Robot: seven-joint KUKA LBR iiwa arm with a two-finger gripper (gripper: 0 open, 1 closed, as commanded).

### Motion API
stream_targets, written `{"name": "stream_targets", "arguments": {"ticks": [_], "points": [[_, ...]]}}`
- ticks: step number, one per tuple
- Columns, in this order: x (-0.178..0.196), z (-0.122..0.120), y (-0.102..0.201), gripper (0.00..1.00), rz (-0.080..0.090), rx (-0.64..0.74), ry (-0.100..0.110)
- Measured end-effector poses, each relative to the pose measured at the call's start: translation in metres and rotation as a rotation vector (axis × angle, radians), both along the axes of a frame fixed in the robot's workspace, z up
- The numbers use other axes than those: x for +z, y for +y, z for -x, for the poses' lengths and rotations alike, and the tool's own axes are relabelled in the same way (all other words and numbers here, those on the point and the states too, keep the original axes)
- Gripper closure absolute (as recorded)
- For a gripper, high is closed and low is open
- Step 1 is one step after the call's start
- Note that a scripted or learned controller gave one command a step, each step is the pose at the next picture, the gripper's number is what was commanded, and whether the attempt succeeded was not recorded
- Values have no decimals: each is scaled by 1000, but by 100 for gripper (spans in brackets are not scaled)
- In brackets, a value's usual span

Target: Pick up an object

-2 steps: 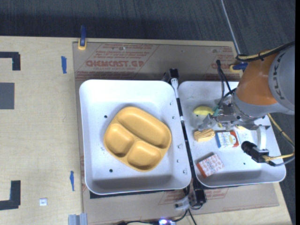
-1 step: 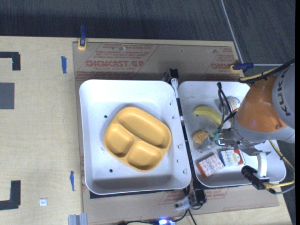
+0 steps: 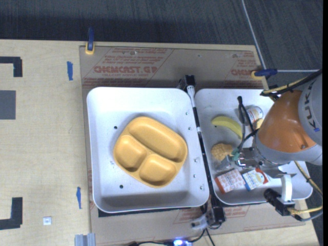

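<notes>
The arm (image 3: 287, 129) hangs low over the right bin (image 3: 302, 191), hiding its tool; whether it is spread or pinching cannot be told. Banana (image 3: 228, 125), waffle (image 3: 222, 150) and packets (image 3: 241, 180) crowd together, so a grab may slip or snag two.

A yellow plastic three-compartment tray (image 3: 149, 150) lies flat, open side up, in the middle of the frame, turned at a slight angle. To its right, a yellow toy banana (image 3: 227, 125) lies curved, slanting down toward the right. Just below it sits a small tan waffle-textured piece (image 3: 221, 150). Lower right, a red-and-white flat packet (image 3: 230, 180) lies tilted, and just beside it on the right a smaller white-and-blue packet (image 3: 252, 179). A round tan-and-white can-like item (image 3: 254, 114) sits upper right, partly hidden.
</notes>
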State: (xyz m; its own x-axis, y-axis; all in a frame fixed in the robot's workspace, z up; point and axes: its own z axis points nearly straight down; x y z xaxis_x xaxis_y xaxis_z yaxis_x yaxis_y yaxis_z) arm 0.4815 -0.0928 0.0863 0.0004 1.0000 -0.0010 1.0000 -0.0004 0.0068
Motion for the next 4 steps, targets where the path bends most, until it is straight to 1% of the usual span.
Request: {"name": "stream_targets", "arguments": {"ticks": [1,2,3,4], "points": [[0,0,-1,0,-2,1,0],[0,0,0,0,1,-1,-1],[0,0,-1,0,-1,1,0],[0,0,0,0,1,-1,-1]]}}
